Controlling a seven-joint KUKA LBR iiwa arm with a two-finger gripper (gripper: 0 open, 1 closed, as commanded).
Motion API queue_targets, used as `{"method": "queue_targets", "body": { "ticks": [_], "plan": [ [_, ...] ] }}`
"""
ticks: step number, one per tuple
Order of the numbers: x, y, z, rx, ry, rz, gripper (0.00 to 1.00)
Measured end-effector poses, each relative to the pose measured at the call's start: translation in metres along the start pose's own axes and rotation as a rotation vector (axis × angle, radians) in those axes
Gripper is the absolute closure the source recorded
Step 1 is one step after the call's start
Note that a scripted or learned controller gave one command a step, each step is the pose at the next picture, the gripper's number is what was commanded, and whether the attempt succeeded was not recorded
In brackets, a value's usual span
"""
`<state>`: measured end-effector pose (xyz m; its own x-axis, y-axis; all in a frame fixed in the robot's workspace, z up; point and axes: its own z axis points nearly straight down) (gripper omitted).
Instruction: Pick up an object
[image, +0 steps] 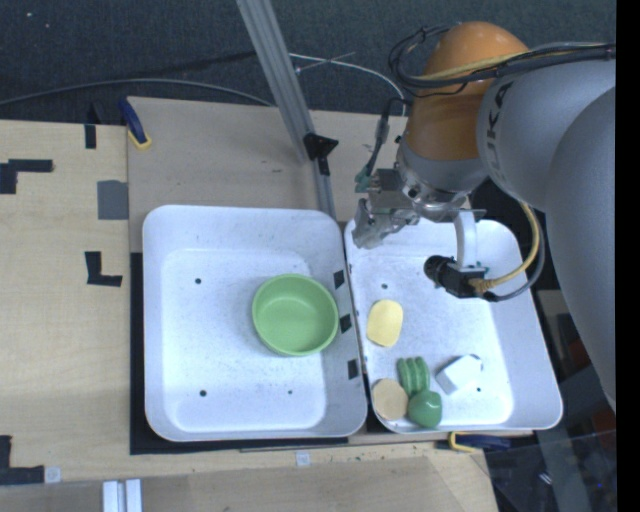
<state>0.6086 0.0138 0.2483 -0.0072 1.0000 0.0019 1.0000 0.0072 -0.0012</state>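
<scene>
**Still nothing lifted: claw at the far corner, objects at the near end**

Currently the claw is seen at the far left corner of the right bin, close above the ridge where it meets the left bin. Whether it is parted or closed cannot be told from this slanted view, and nothing is seen held in it.

The candidates for picking are gathered well apart from it, toward the near end of the right bin. A pale yellow piece lies alone near the bin's left wall. Nearer the front, a green ribbed piece, a round green piece and a tan disc are packed together, touching or almost so, with a white block just beside them. A green bowl sits by itself in the left bin.

Several failures can be expected from here. If the claw is lowered where it hangs now, only bare bin floor or the shared rim would likely be met, and the attempt would be wasted. If the cluster is chosen, a neighbour could be nudged or pinched along with the target, since little room is left between the pieces. The rounded green piece is judged likely to roll or squirt out under a closing grip. The yellow piece, being isolated, appears the safer choice, though its closeness to the wall could obstruct one side of the claw.
</scene>
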Motion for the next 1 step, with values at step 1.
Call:
{"method": "queue_targets", "body": {
  "ticks": [1],
  "plan": [
    [0.0539, 0.0209, 0.0141, 0.000, -0.001, 0.000, 1.00]
  ]
}}
